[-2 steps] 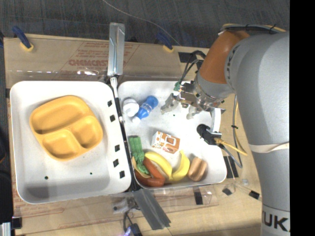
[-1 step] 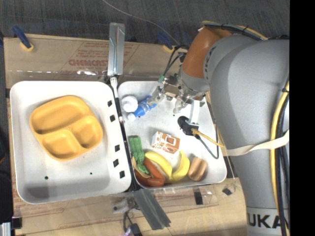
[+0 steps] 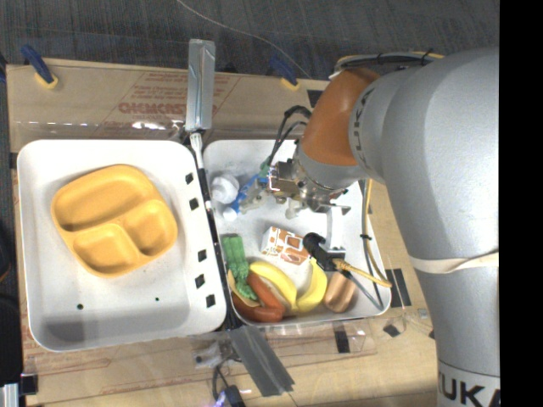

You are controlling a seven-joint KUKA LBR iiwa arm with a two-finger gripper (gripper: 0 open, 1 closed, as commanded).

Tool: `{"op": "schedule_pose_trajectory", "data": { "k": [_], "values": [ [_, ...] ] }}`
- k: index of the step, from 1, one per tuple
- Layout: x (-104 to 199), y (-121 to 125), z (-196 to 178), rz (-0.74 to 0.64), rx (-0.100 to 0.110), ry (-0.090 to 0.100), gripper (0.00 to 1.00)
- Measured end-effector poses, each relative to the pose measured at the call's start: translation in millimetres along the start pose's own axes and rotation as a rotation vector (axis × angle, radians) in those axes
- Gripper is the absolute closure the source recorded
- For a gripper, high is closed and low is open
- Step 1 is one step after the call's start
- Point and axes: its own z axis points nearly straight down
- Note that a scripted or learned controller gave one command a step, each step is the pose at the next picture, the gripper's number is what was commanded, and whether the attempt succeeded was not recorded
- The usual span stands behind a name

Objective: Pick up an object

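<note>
Holding one yellow tray [image 3: 114, 217] — left bin [image 3: 34, 312], two bananas [image 3: 293, 285] — right bin [image 3: 361, 308]

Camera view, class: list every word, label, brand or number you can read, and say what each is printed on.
"UKA", the visible part of a cut-off brand name, on the arm's base.
Red print on the cardboard sheet behind the bins: upside down and too blurred to read.
Orange-and-white packet in the right bin: printing too small to read.
</note>
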Motion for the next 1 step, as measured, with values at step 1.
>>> {"op": "schedule_pose_trajectory", "data": {
  "k": [1],
  "values": [
    [-11.4,30.7,34.5,0.059,0.000,-0.002,0.00]
  ]
}}
